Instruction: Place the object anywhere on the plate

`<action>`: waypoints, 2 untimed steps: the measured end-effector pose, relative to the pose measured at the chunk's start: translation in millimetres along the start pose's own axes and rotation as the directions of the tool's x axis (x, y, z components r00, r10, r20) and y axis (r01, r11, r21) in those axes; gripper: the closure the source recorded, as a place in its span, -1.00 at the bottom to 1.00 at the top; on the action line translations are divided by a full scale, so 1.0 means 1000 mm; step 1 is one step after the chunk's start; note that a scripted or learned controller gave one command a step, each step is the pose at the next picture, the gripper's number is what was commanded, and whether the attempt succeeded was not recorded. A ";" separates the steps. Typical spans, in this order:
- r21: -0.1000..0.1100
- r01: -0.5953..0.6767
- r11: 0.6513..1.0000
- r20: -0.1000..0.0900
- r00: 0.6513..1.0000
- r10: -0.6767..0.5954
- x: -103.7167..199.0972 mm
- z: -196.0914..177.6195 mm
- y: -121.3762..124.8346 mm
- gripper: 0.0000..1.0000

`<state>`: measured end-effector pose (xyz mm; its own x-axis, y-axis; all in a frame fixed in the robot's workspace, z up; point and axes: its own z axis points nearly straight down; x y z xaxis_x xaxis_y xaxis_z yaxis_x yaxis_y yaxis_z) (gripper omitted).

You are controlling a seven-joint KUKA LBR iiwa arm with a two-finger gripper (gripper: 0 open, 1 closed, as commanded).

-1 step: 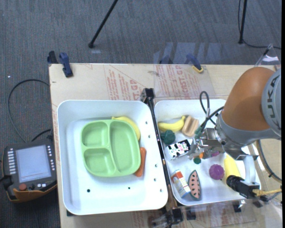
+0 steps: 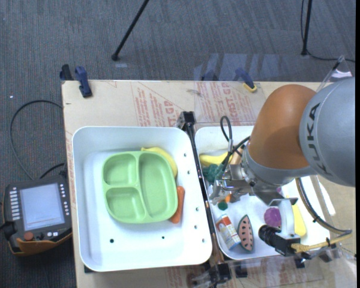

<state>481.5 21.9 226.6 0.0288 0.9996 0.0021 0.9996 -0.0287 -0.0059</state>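
Note:
A light green divided plate [image 2: 138,188] lies in the left bin [image 2: 138,252]. An orange carrot [image 2: 179,204] rests against the plate's right edge, and a yellow piece [image 2: 163,156] pokes out behind its far rim. My gripper [image 2: 223,189] is low over the left part of the right bin [image 2: 209,138], just right of the wall between the bins. Right beside it are a yellow banana [image 2: 211,159] and a dark green item [image 2: 213,173]. The arm's grey and orange body hides much of that bin.
Near the right bin's front lie a small red-and-white bottle [image 2: 228,231], a watermelon slice [image 2: 246,233], a purple object [image 2: 273,216] and a yellow piece [image 2: 298,218]. Blue clamps [image 2: 83,80] grip the bench's back edge. A teach pendant [image 2: 39,212] sits on the floor at left.

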 end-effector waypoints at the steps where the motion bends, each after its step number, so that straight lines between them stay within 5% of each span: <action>1: -0.001 0.384 0.923 0.002 0.923 -0.384 0.036 -0.013 0.031 1.00; 2: 0.000 0.384 0.923 0.003 0.923 -0.384 0.036 -0.013 0.031 -1.00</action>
<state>513.3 57.2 239.7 -0.3569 0.9341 0.0017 0.9341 0.3569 -0.0047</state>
